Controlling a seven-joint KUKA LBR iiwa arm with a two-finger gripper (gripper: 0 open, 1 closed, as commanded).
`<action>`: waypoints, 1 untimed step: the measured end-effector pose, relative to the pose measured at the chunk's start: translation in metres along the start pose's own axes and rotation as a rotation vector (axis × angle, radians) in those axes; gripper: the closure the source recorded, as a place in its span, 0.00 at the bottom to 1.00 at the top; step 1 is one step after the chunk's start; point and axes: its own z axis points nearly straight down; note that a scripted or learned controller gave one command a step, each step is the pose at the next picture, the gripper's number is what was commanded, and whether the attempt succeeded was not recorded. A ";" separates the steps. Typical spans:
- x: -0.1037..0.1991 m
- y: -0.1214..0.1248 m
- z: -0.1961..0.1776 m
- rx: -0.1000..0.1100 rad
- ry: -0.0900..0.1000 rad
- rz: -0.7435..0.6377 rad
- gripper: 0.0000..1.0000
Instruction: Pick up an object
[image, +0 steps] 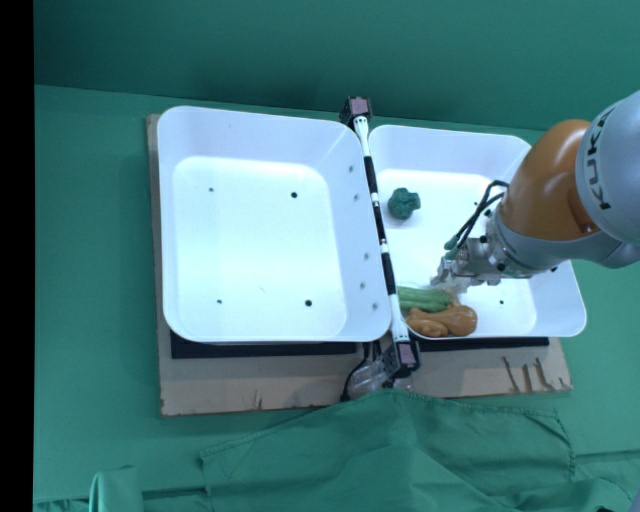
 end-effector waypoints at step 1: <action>-0.001 0.002 -0.012 -0.007 -0.002 0.003 1.00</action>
